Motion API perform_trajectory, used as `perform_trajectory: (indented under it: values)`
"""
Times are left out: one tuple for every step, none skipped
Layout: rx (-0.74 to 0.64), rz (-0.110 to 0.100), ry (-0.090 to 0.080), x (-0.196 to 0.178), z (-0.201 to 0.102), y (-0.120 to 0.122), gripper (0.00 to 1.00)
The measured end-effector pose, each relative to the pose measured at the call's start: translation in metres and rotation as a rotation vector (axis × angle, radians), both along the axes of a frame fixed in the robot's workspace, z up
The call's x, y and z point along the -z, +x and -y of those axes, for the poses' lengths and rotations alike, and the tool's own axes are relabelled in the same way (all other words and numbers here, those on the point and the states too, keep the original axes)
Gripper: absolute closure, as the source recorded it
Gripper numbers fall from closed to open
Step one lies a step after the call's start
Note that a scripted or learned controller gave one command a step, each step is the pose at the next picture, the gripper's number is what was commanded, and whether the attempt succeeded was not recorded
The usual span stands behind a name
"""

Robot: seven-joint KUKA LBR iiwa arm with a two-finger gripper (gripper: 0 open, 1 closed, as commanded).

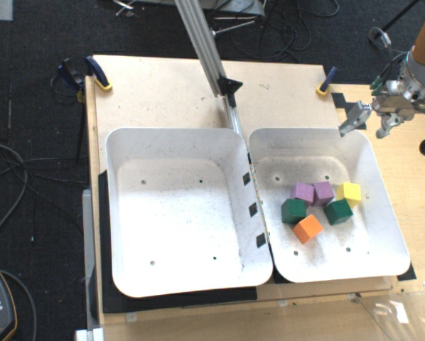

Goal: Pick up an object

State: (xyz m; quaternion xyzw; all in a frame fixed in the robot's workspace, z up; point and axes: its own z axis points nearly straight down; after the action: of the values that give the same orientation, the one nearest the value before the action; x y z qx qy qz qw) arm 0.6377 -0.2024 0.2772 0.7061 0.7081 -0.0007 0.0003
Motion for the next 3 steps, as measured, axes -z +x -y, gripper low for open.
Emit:
perform_trajectory:
  values:
    - [-0.001,0.006,-0.001,-0.022,-0.005,0.017,0.00]
    - [-0.002,-0.008,0.004,0.122,-0.073,-0.004,0.00]
    - [0.004,0.000,0.001,0.183,-0.066,-0.037,0.00]
